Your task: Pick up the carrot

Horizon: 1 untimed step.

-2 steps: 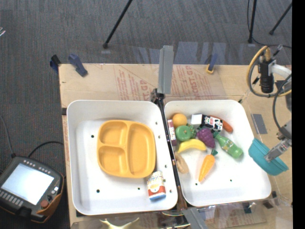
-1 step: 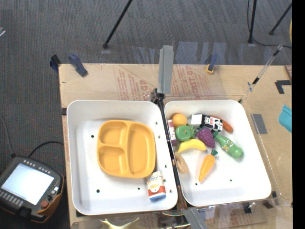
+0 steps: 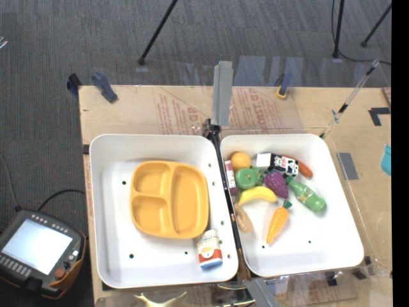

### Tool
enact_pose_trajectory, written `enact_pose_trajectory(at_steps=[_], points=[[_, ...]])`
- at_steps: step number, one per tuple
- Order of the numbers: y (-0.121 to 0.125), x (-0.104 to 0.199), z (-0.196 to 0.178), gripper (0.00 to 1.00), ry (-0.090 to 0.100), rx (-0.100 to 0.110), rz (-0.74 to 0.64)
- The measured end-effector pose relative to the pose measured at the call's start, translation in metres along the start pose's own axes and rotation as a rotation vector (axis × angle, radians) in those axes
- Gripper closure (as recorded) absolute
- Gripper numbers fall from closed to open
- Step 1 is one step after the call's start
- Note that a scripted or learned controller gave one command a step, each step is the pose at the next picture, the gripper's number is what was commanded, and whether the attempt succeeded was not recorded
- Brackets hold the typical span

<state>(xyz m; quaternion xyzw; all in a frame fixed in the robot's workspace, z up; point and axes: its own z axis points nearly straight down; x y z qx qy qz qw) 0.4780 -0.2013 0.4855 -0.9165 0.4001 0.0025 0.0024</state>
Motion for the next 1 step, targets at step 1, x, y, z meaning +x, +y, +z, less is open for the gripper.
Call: enact_pose_trajectory(at_steps=[1], points=[[-0.0220, 0.0090, 0.2009, 1.00, -0.011, -0.002, -0.348]])
